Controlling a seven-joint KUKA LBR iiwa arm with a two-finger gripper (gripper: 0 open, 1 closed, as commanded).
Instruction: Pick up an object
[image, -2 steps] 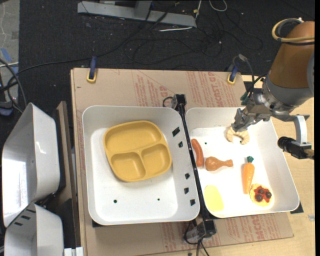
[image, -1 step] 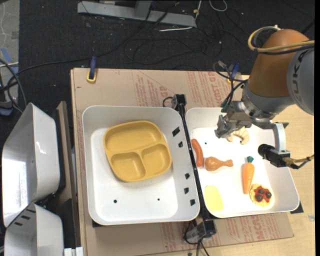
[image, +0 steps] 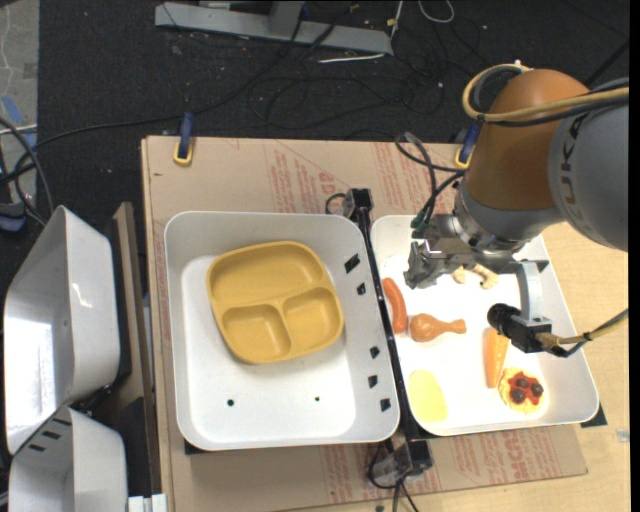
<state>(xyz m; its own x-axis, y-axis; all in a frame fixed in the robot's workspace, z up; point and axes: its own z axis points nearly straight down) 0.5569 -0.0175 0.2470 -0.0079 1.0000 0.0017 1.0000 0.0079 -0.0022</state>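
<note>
The right white bin (image: 570, 405) holds several toy foods: a red sausage (image: 396, 304), a tan chicken drumstick (image: 436, 326), an orange carrot (image: 494, 358), a pale yellow piece (image: 428, 395), a small tart with dark berries (image: 523, 389), and a beige piece (image: 472, 272) partly hidden under the wrist. My gripper (image: 425, 268) hangs over the back left part of this bin, just behind the sausage and the drumstick. Nothing shows between its fingers.
The left white bin (image: 200, 400) carries a yellow divided plate (image: 274, 300). Two more white bins (image: 60, 330) lean at the far left off the bench. Blue-and-yellow clamps (image: 183, 140) stand at the board's back edge, with cables behind.
</note>
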